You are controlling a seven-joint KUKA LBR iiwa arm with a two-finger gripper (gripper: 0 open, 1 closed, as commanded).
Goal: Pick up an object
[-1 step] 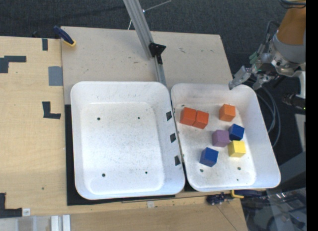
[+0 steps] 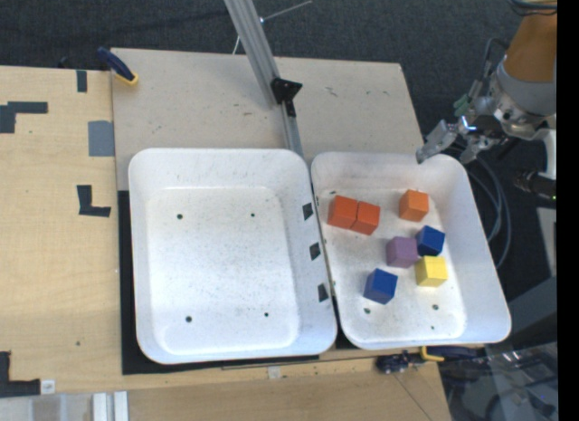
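The right bin holds several blocks. A long orange-red block lies at its left, with an orange cube to the right of it. Lower down, a purple cube, a blue cube and a yellow cube sit clustered and touching. A second blue cube stands alone toward the front. My gripper hovers above the bin's far right corner, away from every block. Its fingers are spread apart, open, with nothing between them.
The left bin adjoins the right one. A slanted metal pole comes down to the seam between the bins at the back. A blue and yellow tool lies at the bench's far left corner. Cables hang by the right bin's right rim.
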